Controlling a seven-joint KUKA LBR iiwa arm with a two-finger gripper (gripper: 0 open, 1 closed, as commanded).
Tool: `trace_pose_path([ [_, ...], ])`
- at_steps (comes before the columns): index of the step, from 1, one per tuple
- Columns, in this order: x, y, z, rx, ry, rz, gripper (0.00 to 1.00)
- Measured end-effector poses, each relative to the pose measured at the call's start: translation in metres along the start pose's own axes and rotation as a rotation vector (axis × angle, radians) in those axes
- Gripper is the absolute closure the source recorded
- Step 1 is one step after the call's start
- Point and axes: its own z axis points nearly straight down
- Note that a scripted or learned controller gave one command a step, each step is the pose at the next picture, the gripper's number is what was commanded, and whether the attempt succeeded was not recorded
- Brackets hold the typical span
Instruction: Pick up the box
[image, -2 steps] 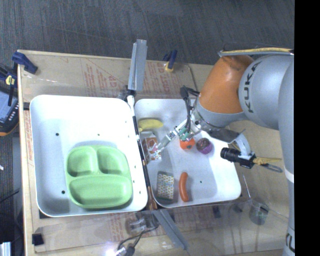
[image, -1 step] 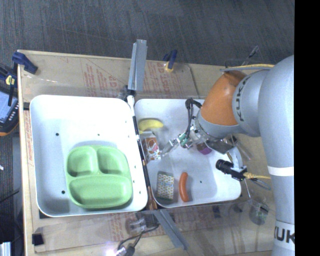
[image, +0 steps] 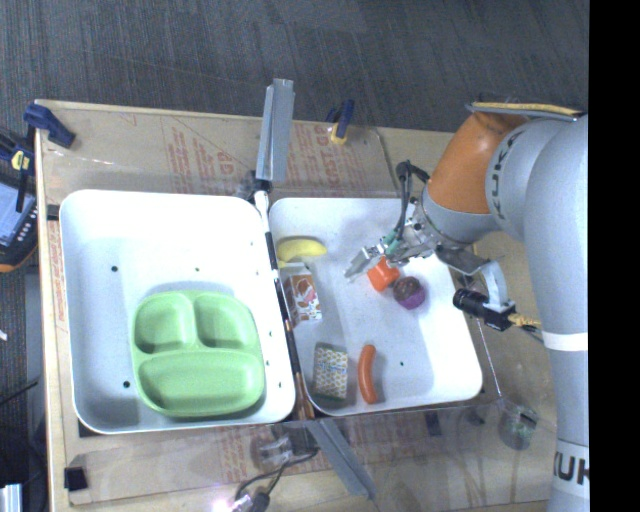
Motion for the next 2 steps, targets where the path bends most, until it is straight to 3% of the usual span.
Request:
trace_pose_path([
  [1,0.052,-0.028,-0.078,0.0,0.001,-0.192,0.0],
  [2,0.046,-0.053,-0.142,-0.003,-0.004,-0.683,0.0],
])
